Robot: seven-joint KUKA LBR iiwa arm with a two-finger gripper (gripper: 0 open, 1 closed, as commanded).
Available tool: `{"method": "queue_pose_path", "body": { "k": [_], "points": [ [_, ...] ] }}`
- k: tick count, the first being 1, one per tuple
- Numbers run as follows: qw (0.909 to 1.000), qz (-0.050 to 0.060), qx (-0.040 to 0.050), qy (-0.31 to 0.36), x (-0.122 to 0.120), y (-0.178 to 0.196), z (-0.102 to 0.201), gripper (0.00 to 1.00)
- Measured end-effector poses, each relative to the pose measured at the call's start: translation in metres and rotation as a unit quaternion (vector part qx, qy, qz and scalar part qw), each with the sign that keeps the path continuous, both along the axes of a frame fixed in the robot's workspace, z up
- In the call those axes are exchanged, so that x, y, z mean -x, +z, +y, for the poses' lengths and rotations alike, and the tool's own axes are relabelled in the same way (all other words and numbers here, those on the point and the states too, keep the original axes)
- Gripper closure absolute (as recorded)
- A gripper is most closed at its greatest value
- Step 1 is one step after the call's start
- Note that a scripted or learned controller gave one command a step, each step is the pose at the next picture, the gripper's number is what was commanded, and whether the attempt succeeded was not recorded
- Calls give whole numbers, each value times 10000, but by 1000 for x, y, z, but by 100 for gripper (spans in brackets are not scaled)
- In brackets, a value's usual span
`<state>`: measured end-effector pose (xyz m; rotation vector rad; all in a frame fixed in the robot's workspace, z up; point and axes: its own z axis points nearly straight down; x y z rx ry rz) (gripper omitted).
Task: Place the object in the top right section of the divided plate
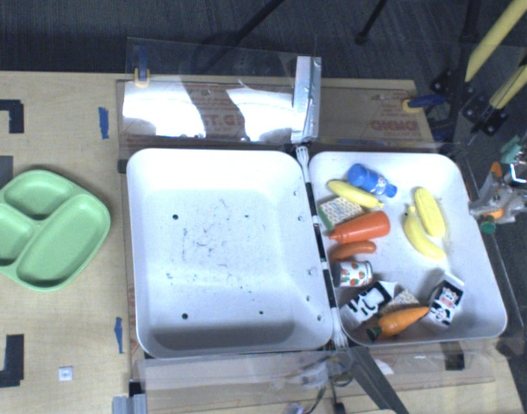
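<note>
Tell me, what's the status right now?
Green divided plate left of the bins, nothing in it. Toy food heaped in right bin. Nothing blocking the plate.

Left white bin [220, 248] at centre. Inside right white bin [470, 188] at three o'clock: blue bottle [369, 179] toward twelve, two bananas [425, 221] toward three, orange carrot [399, 320] toward six, red pepper [363, 227] centre-left.

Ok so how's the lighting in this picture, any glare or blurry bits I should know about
Camera view: strong white glare on the clear panel behind the left bin, washing out what lies behind it; both bins are bright and evenly lit, with soft shadow along the left bin's near wall; the green divided plate is clearly lit; small toys in the right bin look slightly soft.
</note>
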<state>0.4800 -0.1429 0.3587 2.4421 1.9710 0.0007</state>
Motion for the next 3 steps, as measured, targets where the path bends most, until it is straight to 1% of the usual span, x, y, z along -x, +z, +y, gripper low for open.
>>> {"method": "queue_pose_path", "body": {
  "k": [1,2,3],
  "points": [
    [9641,3,-7,-2656,0,16,17,100],
    [9838,9,-6,-1792,0,76,-32,100],
    [9841,5,5,-1778,-1,86,-31,100]
  ]
}}
